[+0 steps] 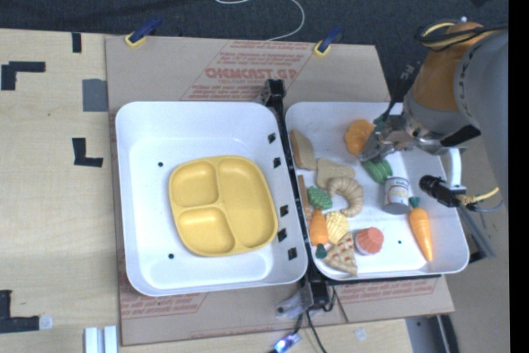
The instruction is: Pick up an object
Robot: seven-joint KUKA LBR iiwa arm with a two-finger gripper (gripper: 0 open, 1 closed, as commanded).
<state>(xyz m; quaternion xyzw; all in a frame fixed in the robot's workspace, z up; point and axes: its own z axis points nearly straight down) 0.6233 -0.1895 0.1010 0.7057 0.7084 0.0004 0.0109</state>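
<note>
The gripper (382, 146) hangs low in the right bin (450, 256), near its far side, with the grey arm (463, 95) coming in from the right above it. Whether the pincer is spread, pressed together or pinching anything I cannot tell; its tip is a dark blur against the toys beneath. Two things lie right at that tip: an orange fruit (359, 136) just to its left, touching or nearly so, and a green vegetable (378, 170) just below it, whose long axis runs slantwise from upper left to lower right. Either looks the likeliest target, and the green piece would want a grasp across its narrow width. A small tin can (397, 193) lies just beside the green piece on its right, so room on that side is tight. Further toward the near rim lie a carrot (422, 233), its long axis roughly up and down the view, a croissant (348, 193), a corn cob (335, 225) and a pizza slice (343, 258), crowded toward the divider. The right bin's floor is barest around the carrot. The left bin (140, 136) bears a yellow divided plate (221, 205), well apart from the gripper.
</note>
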